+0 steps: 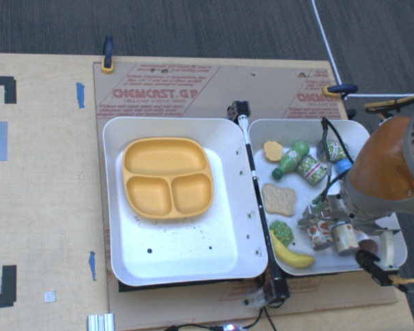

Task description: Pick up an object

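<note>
My gripper (pixel 326 227) hangs low over the front right part of the right bin (pixel 259 133), under the grey arm with its orange band (pixel 386 158). A small can-like item (pixel 320 237) with a red and white label lies right under the gripper, touching or nearly touching it. To its left are a yellow banana (pixel 291 255), a green leafy toy (pixel 281 232) and a slice of bread (pixel 279 200). Farther back lie a green bottle (pixel 290 159), a yellow wedge (pixel 273 150) and a green-labelled can (pixel 313 170). The arm hides the bin's right side.
The left bin (pixel 117 205) holds a yellow three-compartment plate (pixel 169 176). A black divider bar (pixel 252 167) runs between the bins. Cables and clamps sit at the bench's back right (pixel 339 89) and front edge (pixel 272 292).
</note>
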Motion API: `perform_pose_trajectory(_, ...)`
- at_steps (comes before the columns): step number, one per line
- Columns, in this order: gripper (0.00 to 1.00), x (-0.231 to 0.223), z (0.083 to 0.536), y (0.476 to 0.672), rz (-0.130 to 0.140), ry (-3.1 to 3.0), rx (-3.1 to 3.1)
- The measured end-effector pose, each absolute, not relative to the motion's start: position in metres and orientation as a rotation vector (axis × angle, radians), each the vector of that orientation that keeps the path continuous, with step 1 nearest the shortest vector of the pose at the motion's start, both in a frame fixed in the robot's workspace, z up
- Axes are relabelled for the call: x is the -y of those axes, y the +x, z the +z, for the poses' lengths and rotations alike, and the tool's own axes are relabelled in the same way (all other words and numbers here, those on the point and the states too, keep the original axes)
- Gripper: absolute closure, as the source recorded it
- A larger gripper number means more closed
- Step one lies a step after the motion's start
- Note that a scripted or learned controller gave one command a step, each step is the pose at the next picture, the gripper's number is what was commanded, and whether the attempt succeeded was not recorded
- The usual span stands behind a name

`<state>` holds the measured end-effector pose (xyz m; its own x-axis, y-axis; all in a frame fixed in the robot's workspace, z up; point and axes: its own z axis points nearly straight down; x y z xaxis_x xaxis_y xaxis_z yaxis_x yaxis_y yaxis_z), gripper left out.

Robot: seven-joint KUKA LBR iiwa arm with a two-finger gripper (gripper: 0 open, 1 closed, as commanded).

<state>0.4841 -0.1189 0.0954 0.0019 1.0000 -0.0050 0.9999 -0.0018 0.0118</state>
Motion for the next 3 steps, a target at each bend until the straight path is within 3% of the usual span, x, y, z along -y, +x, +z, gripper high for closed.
perform_pose_trajectory(1,1.0,0.0253,0.1833,0.5165,0.0,2.22,-2.225)
perform_pose_trajectory(2,0.0,0.0259,0.1832,0.5163,-0.001,2.221,-2.224)
perform_pose_trajectory(3,0.0,0.0259,0.1832,0.5163,-0.001,2.221,-2.224)
